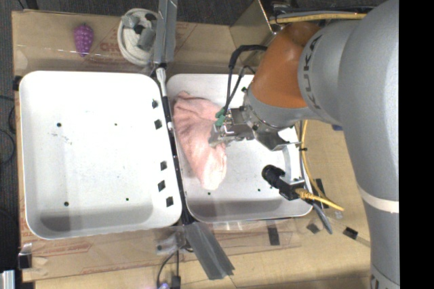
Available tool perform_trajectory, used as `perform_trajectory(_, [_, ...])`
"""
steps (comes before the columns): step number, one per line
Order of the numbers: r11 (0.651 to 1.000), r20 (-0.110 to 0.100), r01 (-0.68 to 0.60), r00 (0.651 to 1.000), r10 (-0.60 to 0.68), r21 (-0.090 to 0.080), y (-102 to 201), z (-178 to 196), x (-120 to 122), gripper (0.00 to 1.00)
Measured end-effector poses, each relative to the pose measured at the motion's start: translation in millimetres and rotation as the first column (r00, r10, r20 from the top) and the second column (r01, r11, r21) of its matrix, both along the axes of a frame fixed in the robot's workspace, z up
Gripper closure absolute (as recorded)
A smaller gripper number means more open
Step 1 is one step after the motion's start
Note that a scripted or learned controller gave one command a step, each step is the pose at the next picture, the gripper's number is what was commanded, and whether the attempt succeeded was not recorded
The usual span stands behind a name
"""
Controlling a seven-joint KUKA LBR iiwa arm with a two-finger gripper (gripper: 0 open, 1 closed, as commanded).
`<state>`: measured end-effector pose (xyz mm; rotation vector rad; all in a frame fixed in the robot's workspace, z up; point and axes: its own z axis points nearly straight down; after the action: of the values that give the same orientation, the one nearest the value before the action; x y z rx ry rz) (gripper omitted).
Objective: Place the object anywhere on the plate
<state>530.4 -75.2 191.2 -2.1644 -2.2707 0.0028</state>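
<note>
Two white bins sit before me; a crumpled pink cloth (199, 137) lies at the left of the right bin (271, 209), mid-frame. My gripper (224, 131) hovers at its edge; grip state I cannot tell. I judge placement not yet done.

Tan surface (102, 250) bearing two white bins: left bin (41, 145) at nine o'clock, right bin (203, 209) at centre. Purple grape bunch (83, 39) and white coil (137, 35) at eleven o'clock.
</note>
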Motion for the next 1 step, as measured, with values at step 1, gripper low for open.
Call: perform_trajectory(1, [1.0,0.002,-0.009,1.0,0.009,-0.001,0.9,40.2,0.7,1.0])
